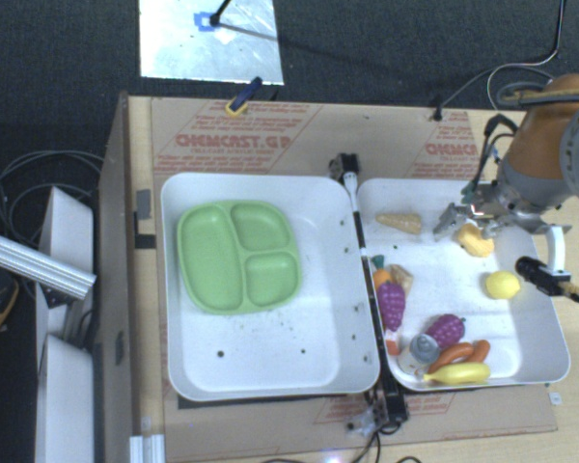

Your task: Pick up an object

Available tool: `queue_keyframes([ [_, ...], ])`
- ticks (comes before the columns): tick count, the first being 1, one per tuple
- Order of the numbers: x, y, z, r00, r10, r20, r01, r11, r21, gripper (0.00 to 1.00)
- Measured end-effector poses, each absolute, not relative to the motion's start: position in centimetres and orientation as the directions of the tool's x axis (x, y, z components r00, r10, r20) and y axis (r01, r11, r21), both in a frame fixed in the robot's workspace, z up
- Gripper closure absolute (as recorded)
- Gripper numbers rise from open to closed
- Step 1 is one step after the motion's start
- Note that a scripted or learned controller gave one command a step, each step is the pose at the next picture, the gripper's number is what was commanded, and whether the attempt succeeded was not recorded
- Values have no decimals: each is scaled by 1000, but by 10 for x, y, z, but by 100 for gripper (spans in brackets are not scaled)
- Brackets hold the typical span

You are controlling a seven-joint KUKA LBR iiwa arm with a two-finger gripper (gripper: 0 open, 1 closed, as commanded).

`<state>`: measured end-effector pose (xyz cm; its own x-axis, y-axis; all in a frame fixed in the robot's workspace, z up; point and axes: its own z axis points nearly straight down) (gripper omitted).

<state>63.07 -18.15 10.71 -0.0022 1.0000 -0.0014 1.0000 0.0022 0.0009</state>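
Seemingly, yellow wedge [477, 242] sits under the jaws [471, 222].

The worktop [299, 131] is a brown board printed with red lettering, seen at a slant; two shallow white bins sit directly on it side by side, touching along a dark central seam; the left bin [261, 350] lies toward the board's middle, the right bin [540, 345] reaches near the board's right edge; a small yellow and blue item [243, 97] lies at the board's far edge; a black cable [460, 95] touches down on the far right part; bare board shows along the far side and in a thin strip at the near side.
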Motion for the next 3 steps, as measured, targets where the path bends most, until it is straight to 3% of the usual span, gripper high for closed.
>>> queue_keyframes([
  [1,632,-180,148,-4,1000,-1,1000,4,4,0],
  [2,625,-205,91,-2,1000,-1,1000,2,0,0],
  [3,610,-198,185,-2,1000,-2,1000,2,5,0],
])
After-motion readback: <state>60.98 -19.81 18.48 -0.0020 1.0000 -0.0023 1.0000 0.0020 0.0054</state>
